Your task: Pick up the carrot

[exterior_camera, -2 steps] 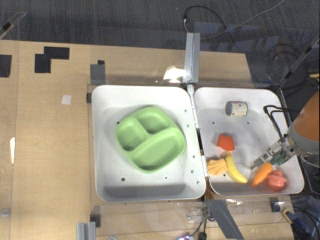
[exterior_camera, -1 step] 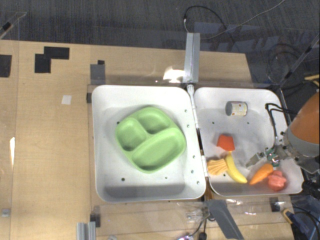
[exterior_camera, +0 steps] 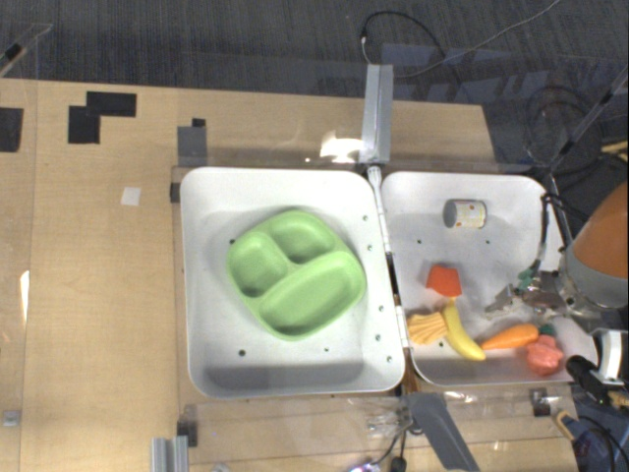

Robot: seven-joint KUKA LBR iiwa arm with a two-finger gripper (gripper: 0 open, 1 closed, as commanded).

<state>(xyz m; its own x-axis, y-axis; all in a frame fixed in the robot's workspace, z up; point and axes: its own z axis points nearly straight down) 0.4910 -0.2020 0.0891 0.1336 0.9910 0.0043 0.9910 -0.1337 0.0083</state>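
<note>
Near the right bin's (exterior_camera: 462, 190) front edge the carrot (exterior_camera: 511, 338) lay ungrasped between banana (exterior_camera: 462, 332) and pink toy (exterior_camera: 544, 358), the tool (exterior_camera: 511, 301) hovering beside it, its grip state unclear.

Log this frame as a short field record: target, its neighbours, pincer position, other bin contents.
target: carrot, lying in right bin, near front wall
neighbours: banana at its left, pink item at its right
pincer: pincer low over right bin, just behind carrot, nothing seen between fingers
left bin: green divided plate
also right bin: orange block, grey can
</note>
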